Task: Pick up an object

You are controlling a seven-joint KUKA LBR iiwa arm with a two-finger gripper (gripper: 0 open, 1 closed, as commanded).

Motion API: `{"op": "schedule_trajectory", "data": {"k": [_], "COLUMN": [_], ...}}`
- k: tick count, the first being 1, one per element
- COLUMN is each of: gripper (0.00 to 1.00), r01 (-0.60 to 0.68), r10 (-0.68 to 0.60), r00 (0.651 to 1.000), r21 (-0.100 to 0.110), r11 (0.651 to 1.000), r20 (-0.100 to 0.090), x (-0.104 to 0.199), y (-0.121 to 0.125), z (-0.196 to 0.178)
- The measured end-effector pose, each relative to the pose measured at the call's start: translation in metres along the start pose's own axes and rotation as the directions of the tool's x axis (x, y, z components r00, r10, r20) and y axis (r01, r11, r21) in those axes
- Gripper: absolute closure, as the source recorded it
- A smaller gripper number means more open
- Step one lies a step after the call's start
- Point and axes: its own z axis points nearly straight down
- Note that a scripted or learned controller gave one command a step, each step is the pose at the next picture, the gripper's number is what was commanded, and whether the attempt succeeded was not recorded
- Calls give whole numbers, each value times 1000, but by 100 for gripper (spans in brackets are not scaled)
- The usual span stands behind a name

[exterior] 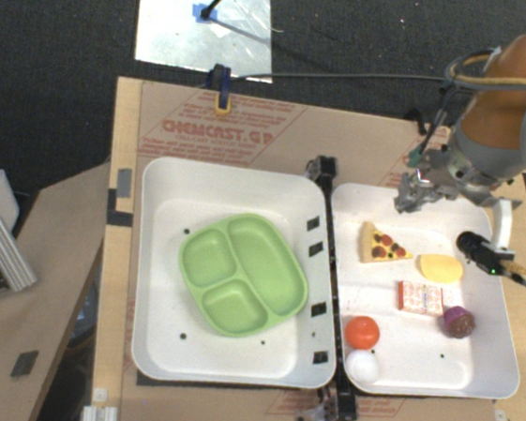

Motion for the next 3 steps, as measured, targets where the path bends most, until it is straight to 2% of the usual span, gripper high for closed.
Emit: {"op": "schedule_trajectory", "data": {"k": [1, 2, 3], "gripper": [100, 100, 100], "r01": [0, 3, 3], "r10": [0, -3, -3], "r00": [1000, 1000, 1000], "r21": [-2, 2, 5], "r11": [1000, 1000, 1000], "r20": [1, -1, -1], "x": [0, 54, 110], "y": [2, 10, -3], "z": [-55, -50, -39]}}
